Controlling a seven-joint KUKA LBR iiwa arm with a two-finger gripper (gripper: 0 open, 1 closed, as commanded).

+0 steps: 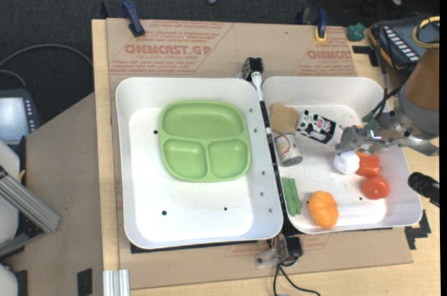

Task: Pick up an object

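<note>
The right bin (328, 86) holds several small objects. My gripper (353, 142) hangs over its right half, just above a white ball (345, 163). Two red tomato-like pieces (369, 165) (376, 188) lie right beside the ball. An orange fruit (323, 209) sits near the front edge, with a green piece (290, 195) to its left. A black-and-white item (316, 127), a tan piece (282, 117) and a small can (288, 151) lie in the left half.
The left bin (133, 148) holds a green divided plate (205, 140). A black clip (253, 67) sits at the back where the bins meet. The arm (422, 99) enters from the right above the right bin's edge.
</note>
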